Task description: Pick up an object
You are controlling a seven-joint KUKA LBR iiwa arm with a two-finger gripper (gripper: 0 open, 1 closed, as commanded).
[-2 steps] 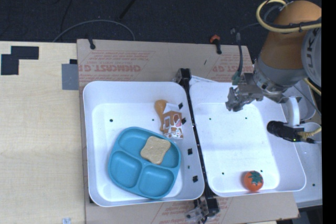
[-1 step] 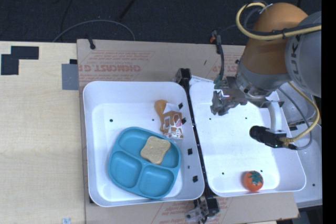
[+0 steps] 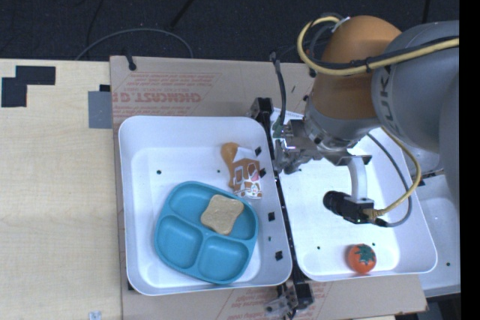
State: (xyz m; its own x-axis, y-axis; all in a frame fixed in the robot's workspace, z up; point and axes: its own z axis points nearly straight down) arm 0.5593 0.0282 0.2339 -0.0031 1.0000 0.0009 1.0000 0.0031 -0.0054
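Observation:
My gripper (image 3: 285, 155) hangs over the left edge of the right bin (image 3: 322, 251), close to the wall between the two bins. The grey arm and its orange band cover much of it from above. A small printed carton (image 3: 247, 178) with an orange piece (image 3: 229, 154) beside it lies in the left bin (image 3: 139, 161), just left of the gripper. A slice of toast (image 3: 222, 213) rests on a blue divided plate (image 3: 187, 240). A red tomato-like toy (image 3: 361, 258) lies in the right bin's near right corner.
A black connector with a yellow cable (image 3: 349, 206) hangs from the arm over the middle of the right bin. Cardboard (image 3: 187, 90) lies under both bins, and the wooden bench (image 3: 52, 191) stretches to the left.

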